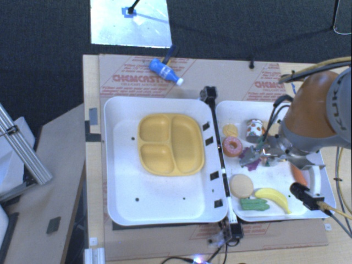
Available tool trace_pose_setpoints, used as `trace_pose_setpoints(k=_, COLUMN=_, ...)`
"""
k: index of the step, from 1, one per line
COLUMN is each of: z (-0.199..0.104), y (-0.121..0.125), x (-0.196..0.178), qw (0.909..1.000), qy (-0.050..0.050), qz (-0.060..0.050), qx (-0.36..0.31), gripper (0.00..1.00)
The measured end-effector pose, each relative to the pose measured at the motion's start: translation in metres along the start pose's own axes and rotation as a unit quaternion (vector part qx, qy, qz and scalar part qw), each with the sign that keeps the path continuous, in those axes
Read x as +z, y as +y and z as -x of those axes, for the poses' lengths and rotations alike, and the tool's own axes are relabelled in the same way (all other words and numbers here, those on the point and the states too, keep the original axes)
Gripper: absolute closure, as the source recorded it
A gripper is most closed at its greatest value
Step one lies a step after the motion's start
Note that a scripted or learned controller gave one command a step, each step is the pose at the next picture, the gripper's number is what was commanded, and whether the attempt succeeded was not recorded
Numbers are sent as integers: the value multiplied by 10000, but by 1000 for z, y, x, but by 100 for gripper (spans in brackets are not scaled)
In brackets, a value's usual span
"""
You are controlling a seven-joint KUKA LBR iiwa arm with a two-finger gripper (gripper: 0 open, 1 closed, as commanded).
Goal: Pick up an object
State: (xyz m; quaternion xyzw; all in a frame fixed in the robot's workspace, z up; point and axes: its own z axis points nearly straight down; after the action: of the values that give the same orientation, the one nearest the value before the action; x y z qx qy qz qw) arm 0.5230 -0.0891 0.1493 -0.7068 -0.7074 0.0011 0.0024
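The arm (322, 111) reaches in from the right and hangs low over the right bin (278, 216), its gripper (258, 154) sitting among the toys near the bin's middle. Whether the jaws are parted or closed, and whether anything sits between them, I cannot tell: the wrist and a dark tangle of metal cover that spot. Just left of the gripper lies a pink donut (232, 146), and a small white cup with red marks (253, 128) stands just behind it, beside a small yellow piece (230, 130). Nearer the front rim lie a tan round cookie (241, 185), a yellow banana (273, 197) and a green toy (253, 204), the last 2 touching or nearly so. An orange piece (299, 175) peeks out under the arm on the right. The left bin (118, 202) holds only a yellow divided plate (169, 143), well apart from the gripper, and a blue bottle (164, 71) lies on the table behind both bins. Any of the right bin's toys could serve as the object to pick up, the donut and cup being closest. The risk from here is crowding: with the donut, cup and yellow piece so near each other, closing could pinch an edge only, nudge a neighbour aside, or catch 2 things at once and drop both on the lift. The donut's rounded rim may also slip out of a shallow grip.
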Motion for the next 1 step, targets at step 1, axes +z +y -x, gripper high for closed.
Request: trace_pose_setpoints(k=1, z=-5, y=-1, x=43, qw=10000, qy=-1, qz=4, qx=-1, gripper=0)
